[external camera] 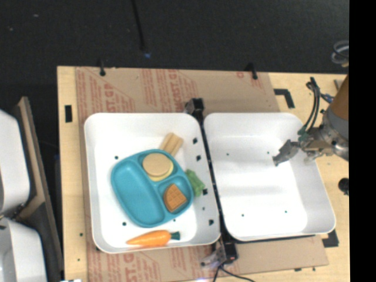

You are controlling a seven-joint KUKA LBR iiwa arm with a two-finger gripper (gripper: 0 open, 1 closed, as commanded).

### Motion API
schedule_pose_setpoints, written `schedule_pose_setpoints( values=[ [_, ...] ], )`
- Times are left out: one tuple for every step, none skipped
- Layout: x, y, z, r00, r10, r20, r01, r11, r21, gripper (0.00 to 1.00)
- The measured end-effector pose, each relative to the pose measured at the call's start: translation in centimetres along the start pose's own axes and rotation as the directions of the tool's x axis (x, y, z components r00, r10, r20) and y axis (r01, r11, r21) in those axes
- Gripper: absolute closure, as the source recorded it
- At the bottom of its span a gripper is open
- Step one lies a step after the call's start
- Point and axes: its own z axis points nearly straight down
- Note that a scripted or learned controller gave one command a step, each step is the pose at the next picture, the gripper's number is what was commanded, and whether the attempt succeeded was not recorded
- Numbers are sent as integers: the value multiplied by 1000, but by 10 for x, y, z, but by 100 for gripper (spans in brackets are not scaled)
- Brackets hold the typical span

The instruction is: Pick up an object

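From above: my claw [286,153], whether apart or together I cannot tell, hangs over the glossy right bin [305,213]; left bin [97,157] holds a blue sectioned tray [138,195], tan discs, a carrot [151,238]

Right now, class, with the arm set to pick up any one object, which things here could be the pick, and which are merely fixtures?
Could be picked:
- blue divided plastic tray
- round tan biscuit
- brown waffle piece
- orange toy carrot
- tan wooden block
- small green piece

Fixtures:
- left white bin
- right white bin
- cardboard-covered bench
- hand
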Motion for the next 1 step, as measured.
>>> schedule_pose_setpoints(
  values=[
    [-1,0,-11,1000,0,0,0,1000,-1,100]
  ],
)
